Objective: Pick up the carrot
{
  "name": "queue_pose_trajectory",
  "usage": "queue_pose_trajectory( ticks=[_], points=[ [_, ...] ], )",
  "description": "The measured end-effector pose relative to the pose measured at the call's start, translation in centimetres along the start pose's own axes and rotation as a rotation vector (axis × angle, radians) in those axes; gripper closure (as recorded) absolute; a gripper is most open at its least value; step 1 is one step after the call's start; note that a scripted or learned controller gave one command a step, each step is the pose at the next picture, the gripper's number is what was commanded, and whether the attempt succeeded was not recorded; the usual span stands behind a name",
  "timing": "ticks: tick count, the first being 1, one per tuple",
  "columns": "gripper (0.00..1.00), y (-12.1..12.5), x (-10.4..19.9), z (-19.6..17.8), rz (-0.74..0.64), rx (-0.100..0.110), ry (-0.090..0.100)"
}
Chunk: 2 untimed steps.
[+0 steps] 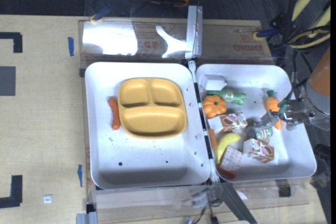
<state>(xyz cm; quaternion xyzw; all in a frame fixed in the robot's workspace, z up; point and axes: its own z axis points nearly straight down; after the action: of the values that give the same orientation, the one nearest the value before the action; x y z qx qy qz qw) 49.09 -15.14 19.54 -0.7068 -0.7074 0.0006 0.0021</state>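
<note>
The carrot (271,104), small and orange with a green top, lies in the right bin (302,162) close to its right wall. My gripper (282,114) reaches in from the right edge, low over the bin, with its tip just right of and below the carrot. The tip is very near the carrot or touching it; I cannot tell which. A small orange bit shows just under the gripper's tip.
The right bin also holds a toy pumpkin (214,106), a green item (233,96), a banana (227,143), several small cartons (259,150) and a white cup (214,83). The left bin (100,165) holds a yellow divided plate (152,107) and an orange sausage (114,113).
</note>
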Motion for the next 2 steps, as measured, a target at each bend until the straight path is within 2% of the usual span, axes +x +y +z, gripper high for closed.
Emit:
queue_pose_trajectory(
  ticks=[1,2],
  points=[
    [0.0,6.9,-3.9,2.0,0.155,-0.007,-0.004],
    [0.0,10.5,-5.3,9.9,0.031,-0.008,0.008]
  ],
)
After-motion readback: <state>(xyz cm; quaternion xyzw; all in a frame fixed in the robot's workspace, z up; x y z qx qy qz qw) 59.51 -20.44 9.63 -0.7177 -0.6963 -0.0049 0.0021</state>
